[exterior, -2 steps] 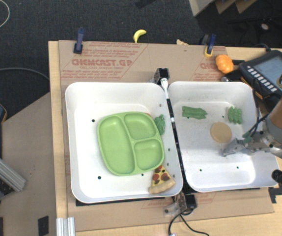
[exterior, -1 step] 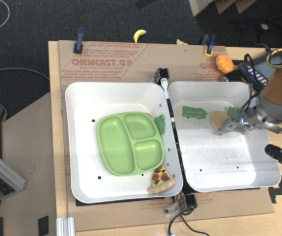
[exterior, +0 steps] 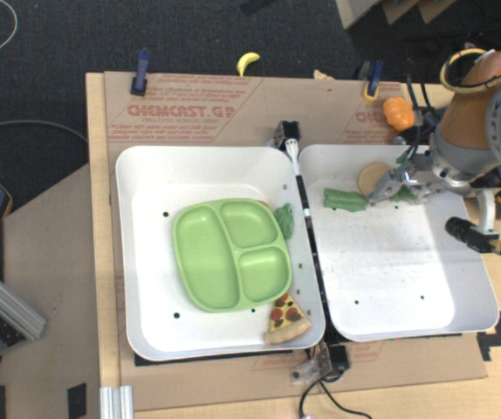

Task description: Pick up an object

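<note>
Now the metal two-finger claw [exterior: 388, 188] hovers low near the right white bin's [exterior: 408, 269] far edge, between a flat green piece [exterior: 345, 200] and a tan round disc [exterior: 373, 178]; its state cannot be told. Bare floor stretches toward the near edge.

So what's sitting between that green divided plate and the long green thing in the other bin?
In the camera view, between the green plate and the green piece lie a small green leafy item and the bins' meeting rims.

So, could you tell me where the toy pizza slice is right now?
The pizza slice lies in the left bin, at its near right corner, just below the green divided plate.
</note>
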